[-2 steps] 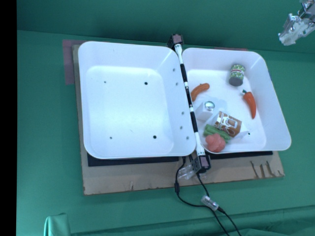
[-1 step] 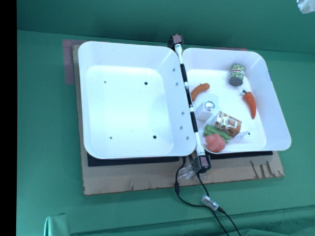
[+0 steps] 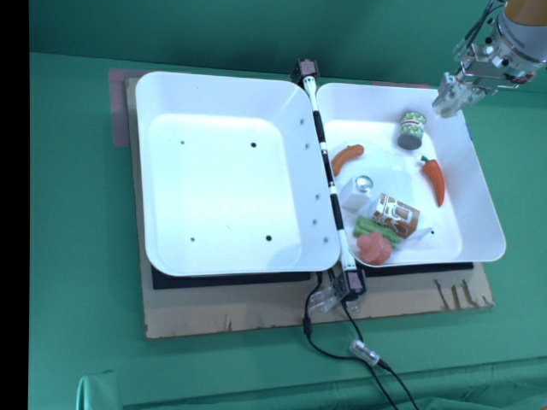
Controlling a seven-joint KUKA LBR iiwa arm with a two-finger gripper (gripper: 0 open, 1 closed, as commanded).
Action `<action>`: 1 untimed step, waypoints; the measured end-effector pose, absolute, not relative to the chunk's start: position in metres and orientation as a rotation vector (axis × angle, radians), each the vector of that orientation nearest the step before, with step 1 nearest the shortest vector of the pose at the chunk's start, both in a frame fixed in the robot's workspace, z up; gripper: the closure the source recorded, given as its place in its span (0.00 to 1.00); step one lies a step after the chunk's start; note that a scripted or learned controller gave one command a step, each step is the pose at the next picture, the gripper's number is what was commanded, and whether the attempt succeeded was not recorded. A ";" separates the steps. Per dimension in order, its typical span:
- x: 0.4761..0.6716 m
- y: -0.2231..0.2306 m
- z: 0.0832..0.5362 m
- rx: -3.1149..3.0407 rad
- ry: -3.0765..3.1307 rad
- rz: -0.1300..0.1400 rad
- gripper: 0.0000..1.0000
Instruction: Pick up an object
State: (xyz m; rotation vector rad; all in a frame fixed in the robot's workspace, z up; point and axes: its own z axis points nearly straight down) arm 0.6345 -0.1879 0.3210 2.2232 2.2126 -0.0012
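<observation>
The right bin (image 3: 479, 229) holds several small objects. A small can with a green and white label (image 3: 411, 131) lies near its far edge. Beside it are an orange sausage shape (image 3: 347, 155), a red-orange chili pepper (image 3: 434, 179), a white block with a grey cap (image 3: 359, 190), a brown and white carton (image 3: 396, 215), a green piece (image 3: 373, 229) and a red tomato-like piece (image 3: 373, 248). My gripper (image 3: 451, 95) hangs above the bin's far right corner, right of the can and apart from it. Nothing shows between its fingers.
The left bin (image 3: 162, 229) sits beside the right one, with a black and white divider bar (image 3: 326, 169) between them. Both rest on a cardboard sheet (image 3: 256, 314) on green cloth. A cable (image 3: 342, 336) trails off the front edge.
</observation>
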 end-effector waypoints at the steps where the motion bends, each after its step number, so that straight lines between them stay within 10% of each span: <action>1: 0.659 -0.188 0.233 2.220 2.212 0.002 1.00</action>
